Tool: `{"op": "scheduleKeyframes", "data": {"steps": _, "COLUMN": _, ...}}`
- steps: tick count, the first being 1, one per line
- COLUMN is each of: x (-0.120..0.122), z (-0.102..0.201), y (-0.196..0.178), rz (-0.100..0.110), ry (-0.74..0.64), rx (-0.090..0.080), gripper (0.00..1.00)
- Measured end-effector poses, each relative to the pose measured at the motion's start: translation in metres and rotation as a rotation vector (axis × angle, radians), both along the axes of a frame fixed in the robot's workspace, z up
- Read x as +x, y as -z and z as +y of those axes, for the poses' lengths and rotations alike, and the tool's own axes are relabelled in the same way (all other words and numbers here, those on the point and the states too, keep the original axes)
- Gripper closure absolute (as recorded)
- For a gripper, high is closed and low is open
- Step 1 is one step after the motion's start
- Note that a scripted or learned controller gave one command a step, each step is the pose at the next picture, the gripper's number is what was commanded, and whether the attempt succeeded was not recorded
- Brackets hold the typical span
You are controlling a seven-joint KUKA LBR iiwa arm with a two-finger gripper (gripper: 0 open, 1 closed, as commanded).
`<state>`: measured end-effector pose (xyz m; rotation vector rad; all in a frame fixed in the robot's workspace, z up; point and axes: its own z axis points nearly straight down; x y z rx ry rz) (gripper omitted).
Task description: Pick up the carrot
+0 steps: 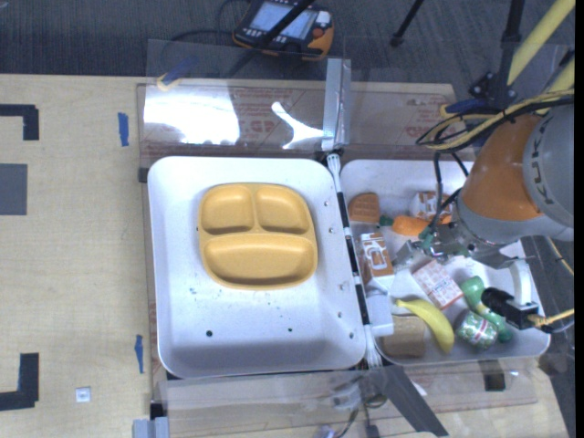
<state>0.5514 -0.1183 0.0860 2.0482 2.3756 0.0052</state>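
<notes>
The left bin is big and white. A yellow plate with three sections sits in it, toward the back. A few small dark specks dot the floor of the bin in front of the plate.

Next comes the right bin, which is full of small things. A brown piece of bread lies near the back left corner. Just in front of it is a small packet with red and white print. A yellow banana lies near the front (it curves down toward the front wall). The orange carrot lies near the back of this bin, right of the bread.

The gripper is low in the bin, just right of the carrot and very close to it. I cannot tell if it is open or closed. A green and white thing sits near the front right. The grey arm with its orange band reaches in from the right.
</notes>
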Motion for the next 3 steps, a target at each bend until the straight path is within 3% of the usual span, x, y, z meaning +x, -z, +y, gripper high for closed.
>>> {"op": "scheduleKeyframes", "data": {"steps": 1, "x": 0.045, "z": -0.006, "y": 0.001, "rz": 0.003, "ry": -0.095, "rx": -0.001, "gripper": 0.00}}
{"op": "scheduleKeyframes", "data": {"steps": 2, "x": 0.088, "z": 0.007, "y": 0.003, "rz": 0.053, "ry": 0.049, "rx": 0.000, "gripper": 0.00}}
{"op": "scheduleKeyframes", "data": {"steps": 3, "x": 0.100, "z": -0.010, "y": 0.003, "rz": 0.066, "ry": -0.121, "rx": 0.024, "gripper": 0.00}}
